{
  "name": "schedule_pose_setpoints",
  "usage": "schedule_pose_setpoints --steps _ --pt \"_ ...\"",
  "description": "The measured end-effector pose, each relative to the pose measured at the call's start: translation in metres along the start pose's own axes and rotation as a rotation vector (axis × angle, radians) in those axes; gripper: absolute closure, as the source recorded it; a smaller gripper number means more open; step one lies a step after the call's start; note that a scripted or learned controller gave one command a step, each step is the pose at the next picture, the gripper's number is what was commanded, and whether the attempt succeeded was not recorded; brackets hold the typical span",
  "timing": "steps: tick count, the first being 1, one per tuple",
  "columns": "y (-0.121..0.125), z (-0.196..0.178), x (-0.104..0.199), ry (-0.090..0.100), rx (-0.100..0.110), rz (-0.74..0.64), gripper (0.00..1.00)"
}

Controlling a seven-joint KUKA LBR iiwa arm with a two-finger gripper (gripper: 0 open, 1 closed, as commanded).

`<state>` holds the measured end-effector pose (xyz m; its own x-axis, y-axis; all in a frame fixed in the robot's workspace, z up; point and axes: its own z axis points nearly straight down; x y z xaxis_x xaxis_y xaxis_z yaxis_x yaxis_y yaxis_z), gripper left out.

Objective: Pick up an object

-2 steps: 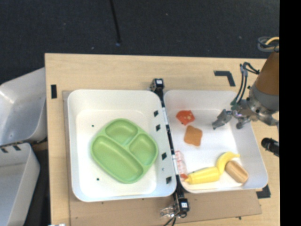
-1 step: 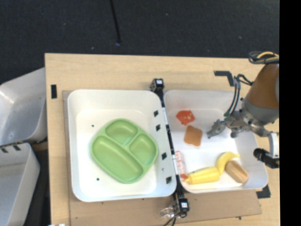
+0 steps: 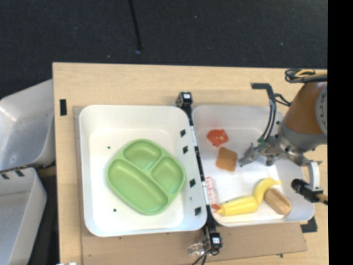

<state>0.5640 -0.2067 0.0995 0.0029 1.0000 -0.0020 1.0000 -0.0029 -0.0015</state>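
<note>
Reaching in over the right bin, the pincer hovers just beside a brown block, and from here I cannot tell how it is set. To my eye, a good grab means centring over that block and dropping straight down, clear of the red piece behind it. Nearer the front rim lie a banana and a tan cylinder. On the same counter, the left bin carries a green divided plate.
</note>
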Motion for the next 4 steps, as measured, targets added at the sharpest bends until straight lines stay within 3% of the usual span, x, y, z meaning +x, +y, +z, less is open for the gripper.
schedule_pose_setpoints --steps 1,4 --pt "0.001 -0.013 -0.001 -0.001 -0.005 0.002 1.00" --pt "0.013 -0.136 -0.005 0.000 -0.006 -0.007 1.00"
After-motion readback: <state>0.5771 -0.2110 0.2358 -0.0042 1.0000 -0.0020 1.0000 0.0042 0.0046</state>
